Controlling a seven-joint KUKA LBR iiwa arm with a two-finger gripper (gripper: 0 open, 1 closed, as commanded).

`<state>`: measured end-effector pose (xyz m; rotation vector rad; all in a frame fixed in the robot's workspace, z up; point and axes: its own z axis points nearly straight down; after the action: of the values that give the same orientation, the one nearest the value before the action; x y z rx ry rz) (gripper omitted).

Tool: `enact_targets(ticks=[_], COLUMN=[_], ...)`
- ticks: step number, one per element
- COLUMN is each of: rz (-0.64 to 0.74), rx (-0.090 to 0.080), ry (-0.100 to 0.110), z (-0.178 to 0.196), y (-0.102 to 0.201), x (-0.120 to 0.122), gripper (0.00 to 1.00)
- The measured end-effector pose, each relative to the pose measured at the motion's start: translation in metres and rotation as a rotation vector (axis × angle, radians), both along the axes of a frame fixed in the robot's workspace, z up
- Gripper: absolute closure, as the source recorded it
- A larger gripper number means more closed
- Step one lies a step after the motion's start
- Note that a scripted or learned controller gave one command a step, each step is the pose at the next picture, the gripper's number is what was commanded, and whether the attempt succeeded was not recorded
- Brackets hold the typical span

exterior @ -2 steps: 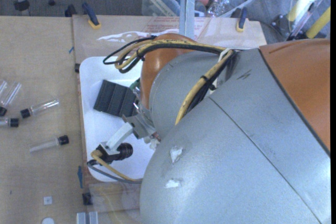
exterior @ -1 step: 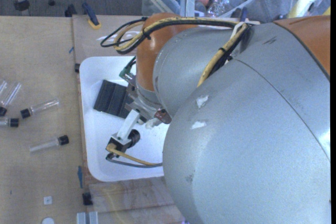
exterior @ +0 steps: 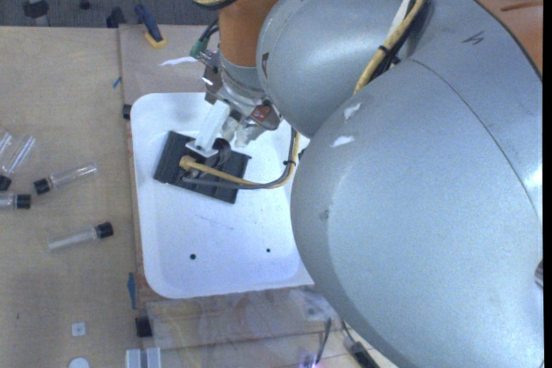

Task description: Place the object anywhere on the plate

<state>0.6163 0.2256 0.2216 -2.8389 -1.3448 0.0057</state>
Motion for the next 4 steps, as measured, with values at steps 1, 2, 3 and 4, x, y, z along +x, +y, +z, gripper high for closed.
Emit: enact_targets(ticks=[1,2,3,4], rz=[0.166,0.051,0.754,0.699], rx=[0.0,0.009,0.002,0.002], ry=[0.003,-0.01,-0.001,-0.002], z=[0.041,-0.13,-0.007,0.073], y=[-0.001,0.001,-0.033,-0.037], x=[-0.124,-0.134,-0.137,-0.061], gripper=[1.0,1.0,1.0,1.0])
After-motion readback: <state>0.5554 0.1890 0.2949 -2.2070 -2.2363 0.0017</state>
